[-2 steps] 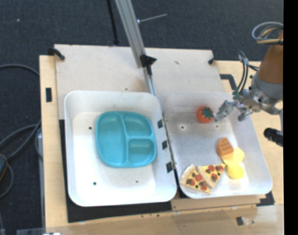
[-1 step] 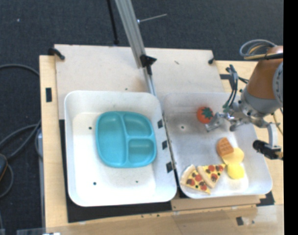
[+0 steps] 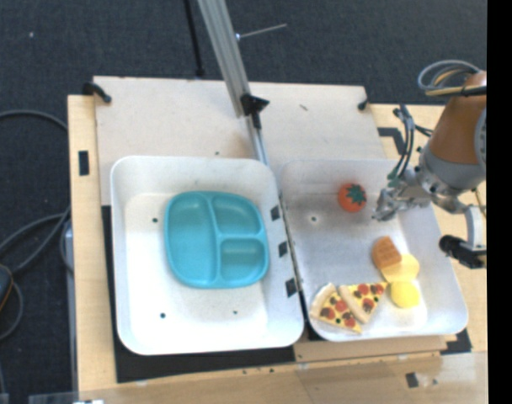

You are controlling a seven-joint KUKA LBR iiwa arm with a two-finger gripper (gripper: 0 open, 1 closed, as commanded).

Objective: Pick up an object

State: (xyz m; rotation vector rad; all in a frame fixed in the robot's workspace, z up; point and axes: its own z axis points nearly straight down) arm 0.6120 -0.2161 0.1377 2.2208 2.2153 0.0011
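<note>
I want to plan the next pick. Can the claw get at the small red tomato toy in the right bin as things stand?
Probably yes. The small red tomato toy lies alone on bare bin floor, apart from the other food toys, and the claw hangs just beside it with nothing between them.

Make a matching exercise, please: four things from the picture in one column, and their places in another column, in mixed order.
Things:
1. blue divided plate
2. tomato
3. pizza slices
4. hand

Places:
A. front edge of the right bin
B. middle of the left bin
C. right bin, just right of the tomato
D. back part of the right bin

Pairs: 1-B, 2-D, 3-A, 4-C
</note>
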